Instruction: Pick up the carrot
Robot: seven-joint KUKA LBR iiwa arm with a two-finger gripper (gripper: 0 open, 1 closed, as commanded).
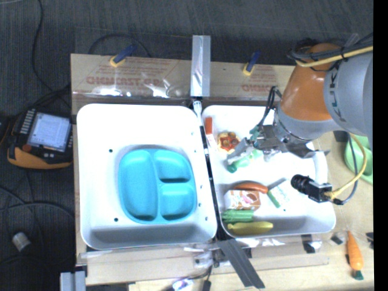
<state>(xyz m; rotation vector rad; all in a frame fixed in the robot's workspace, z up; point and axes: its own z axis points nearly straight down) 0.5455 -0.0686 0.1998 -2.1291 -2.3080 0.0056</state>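
the grey arm (pixel 339 96), with its orange band, reaches in from the right over the right bin (pixel 315 223), and its hand (pixel 257 145) hangs low above the upper middle of that bin; whether the hand is released or clenched cannot be told from this slant, and nothing can be made out in its grasp. just under and to the left of the hand lies a pale green toy (pixel 237 160), tilted, and up-left of that a small red and yellow item (pixel 228 140). a small orange piece (pixel 208 125) sits against the bin's left wall near the top. the carrot (pixel 249 187), an orange-red elongated thing, lies roughly level in the lower middle of the right bin, touching the top of a small printed packet (pixel 242 200). below the packet lies a green vegetable (pixel 237 215), and below that a yellow one (pixel 250 227) along the bin's near wall. a thin green and white item (pixel 276 194) lies slanted just right of the carrot. the left bin (pixel 97 126) holds a blue divided tray (pixel 156 184). on the table at the far lower right, outside the bins, lies another small carrot-like toy (pixel 354 256).
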